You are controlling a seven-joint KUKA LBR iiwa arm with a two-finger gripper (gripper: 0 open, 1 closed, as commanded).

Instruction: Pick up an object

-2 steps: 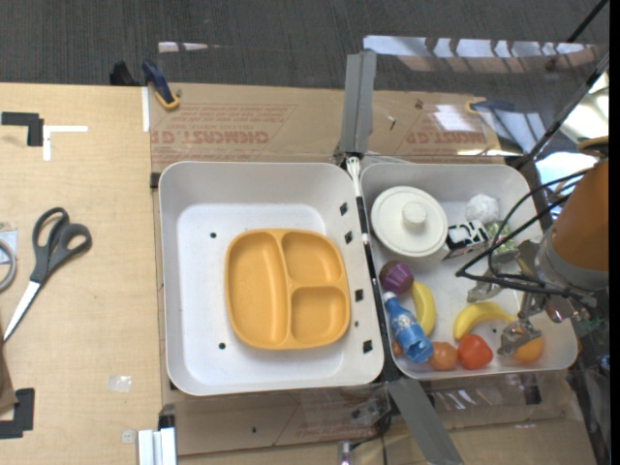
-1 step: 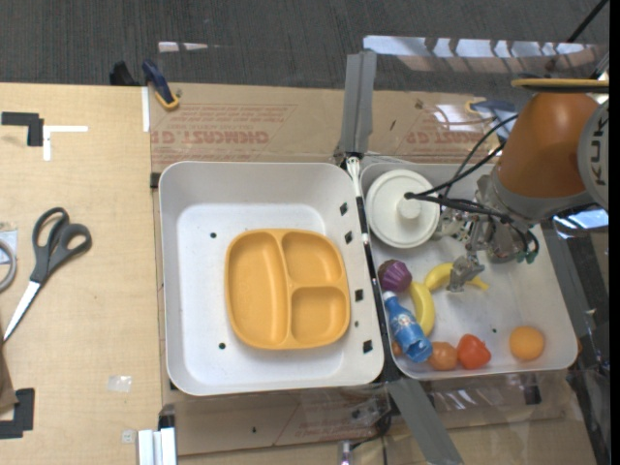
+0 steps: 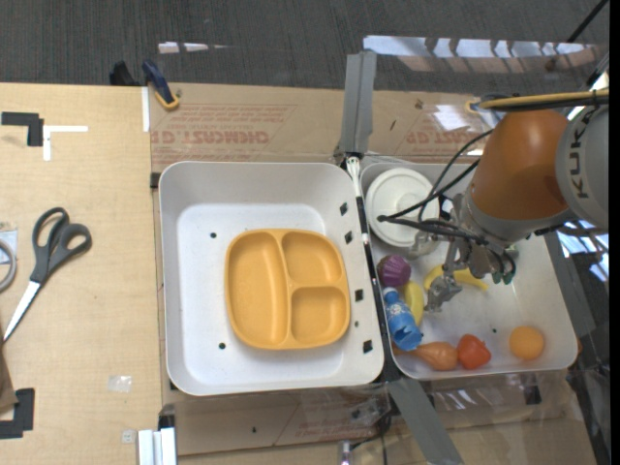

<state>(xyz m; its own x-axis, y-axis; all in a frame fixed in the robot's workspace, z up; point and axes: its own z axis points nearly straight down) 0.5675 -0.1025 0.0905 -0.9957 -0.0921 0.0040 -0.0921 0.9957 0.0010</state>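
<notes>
On the far left of the bench we see a pair of scissors with black handles, lying well apart from the bins. Next comes the left bin, which holds a yellow plate with three compartments, lying flat near its middle.

In the right bin a white bowl sits at the back left corner. Along the left wall lie a purple piece and, in front of it, a blue bottle, with a yellow piece just beside the bottle. At the front edge we see an orange carrot touching a red piece, and further right an orange ball on its own.

The arm reaches in from the right over this bin. Its gripper hangs low between the yellow piece and a second yellow piece. We cannot tell how the jaws stand, nor whether they touch anything. Every loose thing we can pick out lies on the bin floor.
</notes>
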